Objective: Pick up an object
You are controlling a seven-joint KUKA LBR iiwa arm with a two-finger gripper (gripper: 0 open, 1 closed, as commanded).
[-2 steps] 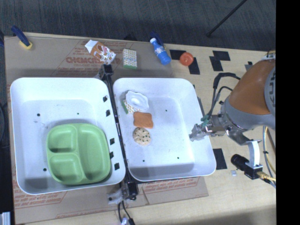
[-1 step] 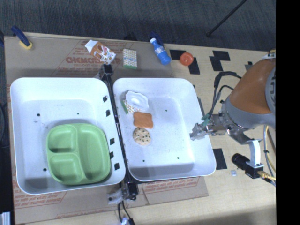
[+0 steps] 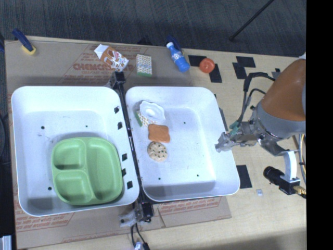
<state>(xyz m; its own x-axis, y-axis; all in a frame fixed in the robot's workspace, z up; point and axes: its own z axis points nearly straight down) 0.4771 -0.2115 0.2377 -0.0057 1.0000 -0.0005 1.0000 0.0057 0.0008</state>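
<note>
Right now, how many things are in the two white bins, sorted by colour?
Green: 1, the tray
White: 1, the cup
Orange: 1, the waffle
Tan: 1, the cookie
Total: 4

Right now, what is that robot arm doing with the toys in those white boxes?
The robot arm's gripper sits at the right edge of the right bin, holding nothing. Toy food lies at that bin's left side: a cookie, an orange piece and a white piece. The left bin has a green divided plate. Nothing is picked up yet.
</note>
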